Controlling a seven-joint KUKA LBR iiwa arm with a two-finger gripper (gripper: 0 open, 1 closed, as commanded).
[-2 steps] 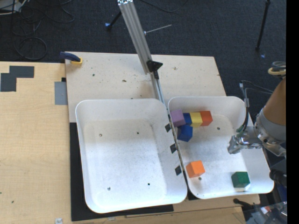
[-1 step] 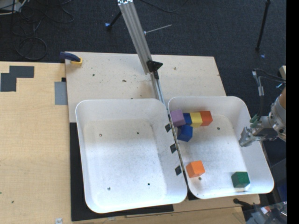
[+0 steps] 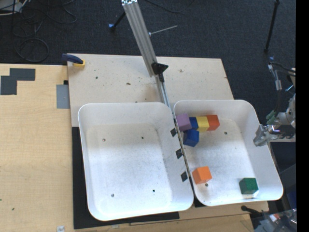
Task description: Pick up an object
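Observation:
The right bin (image 3: 256, 117) holds several small blocks. Along its far left side sit a purple block (image 3: 183, 122), a blue block (image 3: 193, 123), a yellow block (image 3: 203, 123) and a red-orange block (image 3: 213, 122) in a row. A second blue block (image 3: 191, 137) lies just in front of them. An orange block (image 3: 202, 175) rests near the bin's left wall, and a green block (image 3: 248, 185) sits in the near right corner. My gripper (image 3: 266, 134) hangs at the right bin's outer right rim, apart from all the blocks, with nothing seen in it.
The left bin (image 3: 96, 115) stands beside the right one, with black clips (image 3: 178, 153) along the shared wall. A slanted aluminium bar (image 3: 142, 35) rises behind the bins. A blue and yellow clamp (image 3: 75, 60) lies at the bench's far left corner.

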